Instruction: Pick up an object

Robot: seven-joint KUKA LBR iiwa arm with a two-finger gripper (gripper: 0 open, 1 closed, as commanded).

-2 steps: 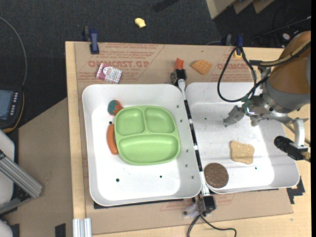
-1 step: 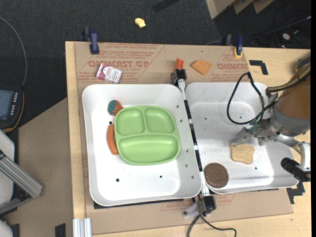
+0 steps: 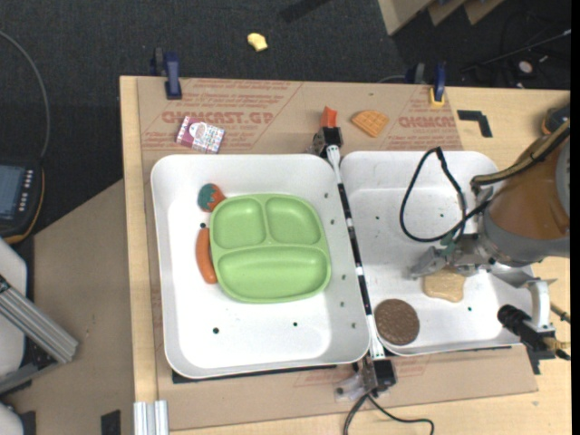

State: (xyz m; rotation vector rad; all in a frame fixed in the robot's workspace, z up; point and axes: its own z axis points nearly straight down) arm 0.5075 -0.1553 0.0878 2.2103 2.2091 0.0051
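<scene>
The surface (image 3: 272, 107) is a tan board printed with red lettering, held by blue clamps at its far edge, and it carries two shallow white bins side by side. The left bin (image 3: 181, 315) holds a green plate (image 3: 269, 247) with three compartments, lying flat near the bin's middle. An orange carrot-shaped toy (image 3: 206, 255) lies against the plate's left edge, and a small round toy in teal and red (image 3: 210, 196) sits just beyond the plate's upper left corner.

The right bin (image 3: 381, 188) has the arm (image 3: 535, 198) reaching in from the right, grey with an orange band, and a black cable looping over the bin floor. The jaws (image 3: 450, 265) are down at the bin floor, right over a pale tan, bread-like piece (image 3: 445, 286); whether they are spread or closed on it cannot be told. A round brown cookie-like disc (image 3: 397, 322) lies near the bin's front edge, a little apart from the tan piece.

On the bare board behind the bins lie a small pink and white packet (image 3: 200, 134) on the left and an orange waffle-like cracker (image 3: 369, 122) further right. A small yellow bit (image 3: 258, 41) lies on the dark floor beyond the board.
</scene>
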